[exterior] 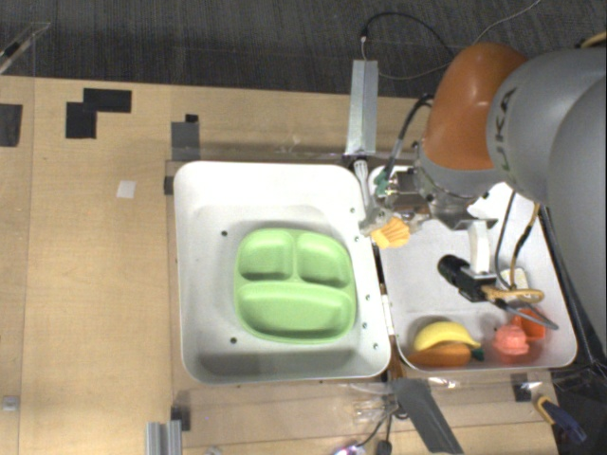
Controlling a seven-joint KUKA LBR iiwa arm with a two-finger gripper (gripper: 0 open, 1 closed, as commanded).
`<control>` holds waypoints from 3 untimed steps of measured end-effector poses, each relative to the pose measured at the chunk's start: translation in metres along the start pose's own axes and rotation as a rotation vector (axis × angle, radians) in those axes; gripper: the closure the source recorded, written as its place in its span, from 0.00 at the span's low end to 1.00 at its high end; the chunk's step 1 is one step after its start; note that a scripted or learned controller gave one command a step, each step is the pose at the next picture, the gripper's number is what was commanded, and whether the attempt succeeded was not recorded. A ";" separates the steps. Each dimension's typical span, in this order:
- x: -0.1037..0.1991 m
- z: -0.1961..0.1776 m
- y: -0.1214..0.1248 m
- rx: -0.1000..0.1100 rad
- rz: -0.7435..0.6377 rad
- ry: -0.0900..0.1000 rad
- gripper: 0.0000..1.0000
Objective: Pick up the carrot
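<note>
The carrot (pixel 442 354), orange with a green tip at its right end, lies at the front of the right bin (pixel 417 273), just under a yellow banana (pixel 444 334). My gripper (pixel 384 209) is at the right bin's back left corner, close to the wall between the two bins and well behind the carrot. A small yellow-orange piece (pixel 391 234) sits right below the gripper, by the dividing wall. Whether the gripper touches that piece is not visible. The wrist hides the gripper's upper part.
A green divided plate (pixel 296 284) fills the middle of the left bin (pixel 204 254). A pink-red toy (pixel 512 340) with an orange bit (pixel 536 321) beside it lies at the right bin's front right corner. A metal post (pixel 361 107) stands behind the bins.
</note>
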State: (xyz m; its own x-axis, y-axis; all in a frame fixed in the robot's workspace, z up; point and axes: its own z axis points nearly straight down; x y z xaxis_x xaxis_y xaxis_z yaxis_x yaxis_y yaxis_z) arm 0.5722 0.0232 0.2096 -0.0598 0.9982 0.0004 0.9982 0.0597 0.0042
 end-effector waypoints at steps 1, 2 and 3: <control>0.049 0.005 0.031 0.001 0.140 0.000 1.00; 0.081 -0.011 0.044 0.001 0.320 0.000 1.00; 0.081 -0.011 0.044 0.001 0.320 0.000 0.00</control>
State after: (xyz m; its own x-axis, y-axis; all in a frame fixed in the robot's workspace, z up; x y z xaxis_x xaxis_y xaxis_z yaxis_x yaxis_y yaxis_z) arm 0.6116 0.1064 0.2211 0.2571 0.9664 0.0014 0.9664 -0.2571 0.0031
